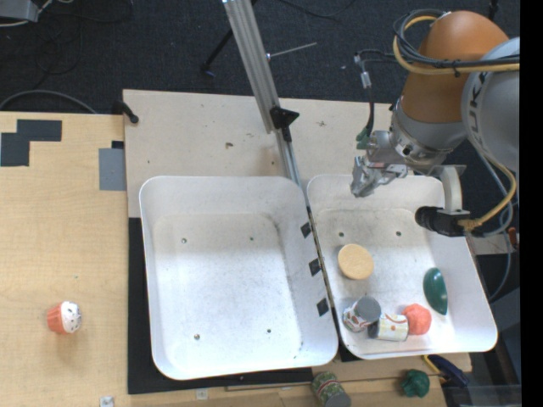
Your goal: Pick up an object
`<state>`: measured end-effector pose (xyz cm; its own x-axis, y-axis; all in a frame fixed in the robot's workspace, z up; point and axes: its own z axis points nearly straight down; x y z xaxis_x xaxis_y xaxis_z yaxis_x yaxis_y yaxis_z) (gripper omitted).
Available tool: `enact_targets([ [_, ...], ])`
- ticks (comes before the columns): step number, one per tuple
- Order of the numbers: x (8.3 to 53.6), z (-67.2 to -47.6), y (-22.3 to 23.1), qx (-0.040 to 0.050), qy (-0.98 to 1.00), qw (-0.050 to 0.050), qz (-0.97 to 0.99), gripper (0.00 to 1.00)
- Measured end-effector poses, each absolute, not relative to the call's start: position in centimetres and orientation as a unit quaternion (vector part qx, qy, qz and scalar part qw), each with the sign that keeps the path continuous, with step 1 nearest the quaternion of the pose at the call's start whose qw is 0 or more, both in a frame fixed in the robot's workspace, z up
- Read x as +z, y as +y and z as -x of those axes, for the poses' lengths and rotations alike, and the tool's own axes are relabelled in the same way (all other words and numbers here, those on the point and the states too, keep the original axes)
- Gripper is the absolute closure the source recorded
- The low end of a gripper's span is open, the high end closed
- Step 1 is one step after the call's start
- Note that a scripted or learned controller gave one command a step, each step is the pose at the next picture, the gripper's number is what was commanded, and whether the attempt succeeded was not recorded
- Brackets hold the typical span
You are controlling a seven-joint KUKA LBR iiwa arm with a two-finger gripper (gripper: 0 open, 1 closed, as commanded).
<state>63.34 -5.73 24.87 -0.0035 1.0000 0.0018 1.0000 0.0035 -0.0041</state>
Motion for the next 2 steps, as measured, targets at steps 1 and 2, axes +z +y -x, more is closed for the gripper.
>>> enact_targets([
  [1, 24.4, -64.3, -0.4, 0.0001, -0.708, 0.001, 0.706, 1.00],
  [2, 24.0, -63.4, 5.8, 0.0008, -0.709, 0.002, 0.706, 1.00],
])
